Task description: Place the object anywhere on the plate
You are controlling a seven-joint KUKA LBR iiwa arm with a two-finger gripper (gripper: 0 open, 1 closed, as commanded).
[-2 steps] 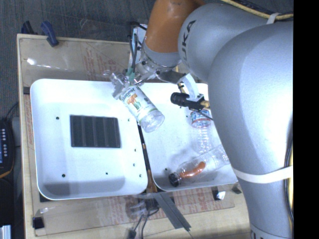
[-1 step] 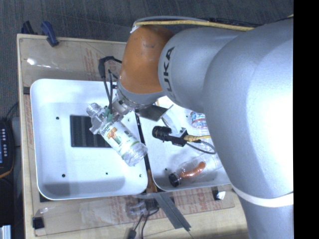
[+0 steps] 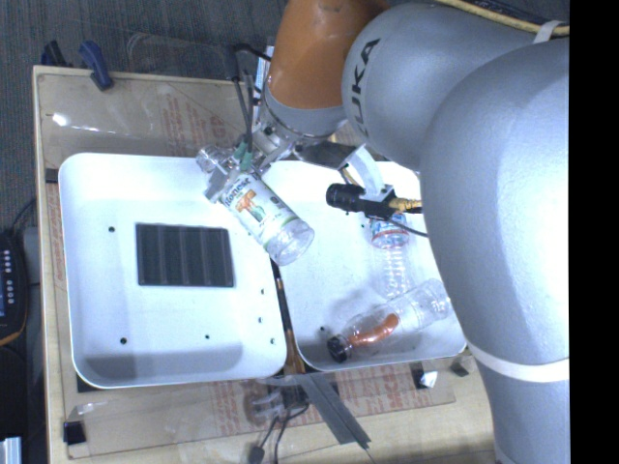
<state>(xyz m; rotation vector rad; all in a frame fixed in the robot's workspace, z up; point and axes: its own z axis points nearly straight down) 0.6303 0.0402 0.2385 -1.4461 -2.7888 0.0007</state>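
A clear plastic bottle (image 3: 263, 217) with a white and orange label hangs tilted over the seam between the two bins, its base pointing down to the right. My gripper (image 3: 228, 169) is shut on its upper end, near the left bin's back right corner. The plate (image 3: 184, 255) is a dark grey ribbed rectangle lying flat in the middle of the left bin (image 3: 87, 211), to the lower left of the bottle.
The right bin (image 3: 319, 288) holds a clear bottle with a blue label (image 3: 390, 238) and a clear bottle with orange contents and a black cap (image 3: 372, 329). The grey arm covers the bench's right side. A blue clamp (image 3: 95, 64) sits at the back left.
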